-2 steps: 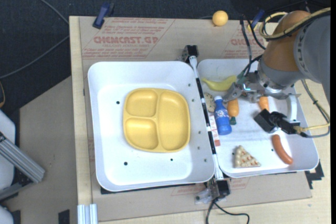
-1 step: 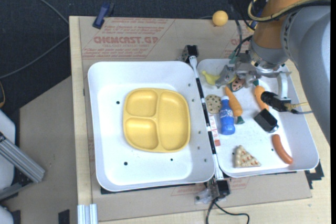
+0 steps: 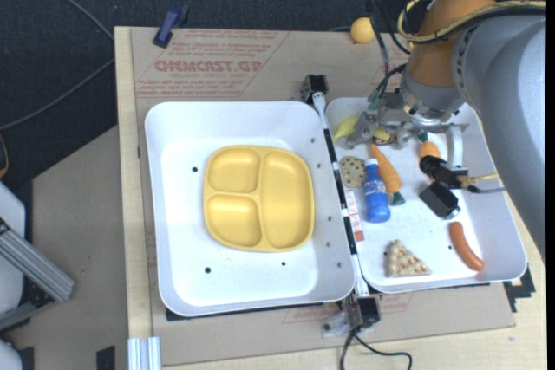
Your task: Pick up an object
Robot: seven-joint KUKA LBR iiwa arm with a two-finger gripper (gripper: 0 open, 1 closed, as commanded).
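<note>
The arm comes in from the right and parks its gripper low over the far end of the right bin, probably going for the carrot or the yellow thing beside it; can't tell how it's set. Bottle, cookie, pizza slice and sausage lie loose there. The left bin has a yellow plate. Cardboard bench, dark carpet.
</note>
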